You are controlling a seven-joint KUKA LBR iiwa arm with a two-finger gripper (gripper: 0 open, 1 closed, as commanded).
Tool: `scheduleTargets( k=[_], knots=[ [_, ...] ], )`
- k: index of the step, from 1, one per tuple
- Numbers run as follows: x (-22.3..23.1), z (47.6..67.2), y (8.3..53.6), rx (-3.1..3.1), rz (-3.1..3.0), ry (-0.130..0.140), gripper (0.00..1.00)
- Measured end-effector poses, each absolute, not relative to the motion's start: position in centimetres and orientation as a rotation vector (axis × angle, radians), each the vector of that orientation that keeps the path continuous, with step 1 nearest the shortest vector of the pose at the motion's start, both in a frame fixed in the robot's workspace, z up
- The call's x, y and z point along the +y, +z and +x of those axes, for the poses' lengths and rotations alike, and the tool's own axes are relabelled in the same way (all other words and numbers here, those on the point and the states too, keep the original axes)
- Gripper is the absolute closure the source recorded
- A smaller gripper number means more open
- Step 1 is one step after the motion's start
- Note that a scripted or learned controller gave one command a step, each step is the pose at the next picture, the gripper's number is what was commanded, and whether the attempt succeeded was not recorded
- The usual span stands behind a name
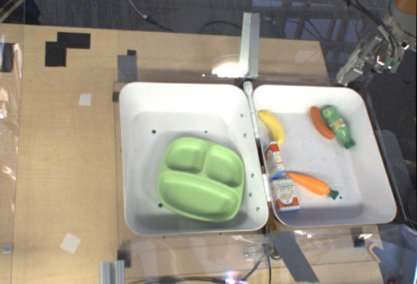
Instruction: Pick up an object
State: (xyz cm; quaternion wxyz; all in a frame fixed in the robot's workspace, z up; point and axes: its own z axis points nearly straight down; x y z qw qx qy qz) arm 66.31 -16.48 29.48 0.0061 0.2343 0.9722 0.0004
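Gripper (357,68) angled down-left above right bin's (384,165) far corner, open or closed unclear

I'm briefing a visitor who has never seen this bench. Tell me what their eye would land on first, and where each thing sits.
The big green divided plate in the left bin stands out most. Next come the bright toys in the right bin: a banana by the divider, a carrot near the front, a green bottle toward the back right. The gripper hangs beyond that bin's far right corner.
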Motion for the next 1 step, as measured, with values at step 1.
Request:
scheduleTargets(
  k=[1],
  knots=[
    [-16.39,66.52,30.85,3.034,0.723,0.001,1.0]
  ],
)
